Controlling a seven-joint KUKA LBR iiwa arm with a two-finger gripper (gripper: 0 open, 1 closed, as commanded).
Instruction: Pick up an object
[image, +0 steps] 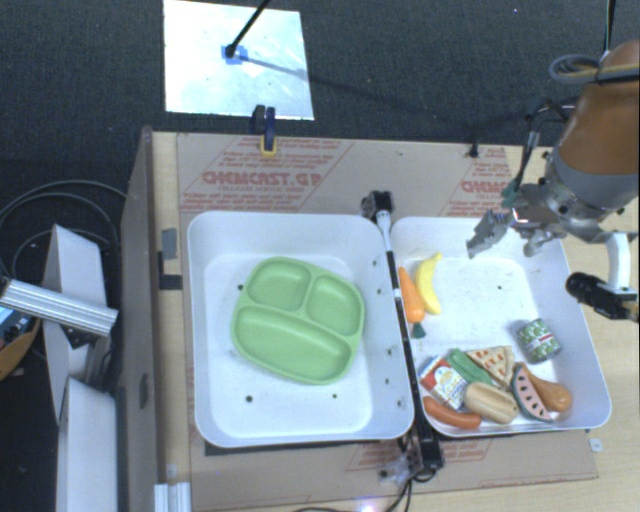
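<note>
Cardboard bench top (300, 165), dark carpet (420, 60)

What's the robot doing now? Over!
Gripper above right bin's far edge, holding nothing. Banana and carrot near the divider, untouched. Nothing in the way.

A dark carpet (80, 90) covers the floor around the bench. On it, beyond the bench, lies a pale shiny sheet (238, 60) with a small blue piece on it (a thin dark rod slants up from that piece). The bench top is a brown board (300, 170) printed with red letters. At the left stand white boxes (75, 330), a silver metal bar (60, 305) and black cables (40, 215).
</note>
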